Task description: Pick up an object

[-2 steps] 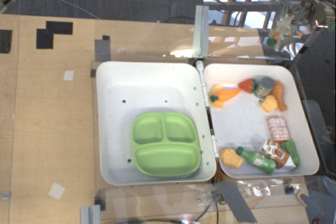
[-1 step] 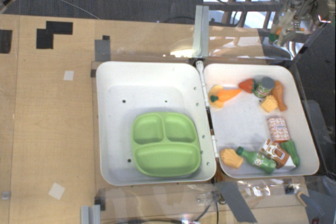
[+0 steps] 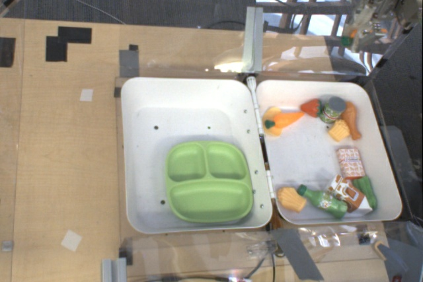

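Hovering at top right, tool (image 3: 380,10) sat far from right bin (image 3: 310,148); can't tell its state. Nothing picked: toy carrot (image 3: 285,120), green bottle (image 3: 324,200) untouched.

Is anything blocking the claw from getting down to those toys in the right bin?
Nothing visible does. The claw sits above the bench's far right corner, and the toys, such as the carrot, lie uncovered in the open right bin.

Matt green plastic tray (image 3: 209,182), glossy white bins (image 3: 188,102), pale wooden bench (image 3: 59,162)
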`<state>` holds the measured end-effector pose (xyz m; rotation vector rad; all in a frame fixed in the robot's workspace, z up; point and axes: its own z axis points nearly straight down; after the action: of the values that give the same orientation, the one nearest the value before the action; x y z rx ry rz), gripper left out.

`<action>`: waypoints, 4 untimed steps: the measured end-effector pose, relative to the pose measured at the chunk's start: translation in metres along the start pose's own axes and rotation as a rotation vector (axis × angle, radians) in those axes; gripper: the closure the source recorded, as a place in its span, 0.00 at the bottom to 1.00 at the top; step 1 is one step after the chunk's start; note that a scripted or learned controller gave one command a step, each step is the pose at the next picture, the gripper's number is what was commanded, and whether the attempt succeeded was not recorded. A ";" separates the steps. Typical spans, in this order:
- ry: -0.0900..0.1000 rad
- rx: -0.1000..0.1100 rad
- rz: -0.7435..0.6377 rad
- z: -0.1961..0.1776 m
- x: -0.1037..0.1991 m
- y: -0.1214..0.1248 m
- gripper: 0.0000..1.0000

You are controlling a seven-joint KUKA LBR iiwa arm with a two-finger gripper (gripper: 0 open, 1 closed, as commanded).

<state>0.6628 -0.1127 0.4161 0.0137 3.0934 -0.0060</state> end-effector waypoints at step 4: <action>0.035 -0.001 0.031 -0.002 -0.008 -0.077 1.00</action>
<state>0.6698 -0.1899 0.4184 0.0629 3.1275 -0.0032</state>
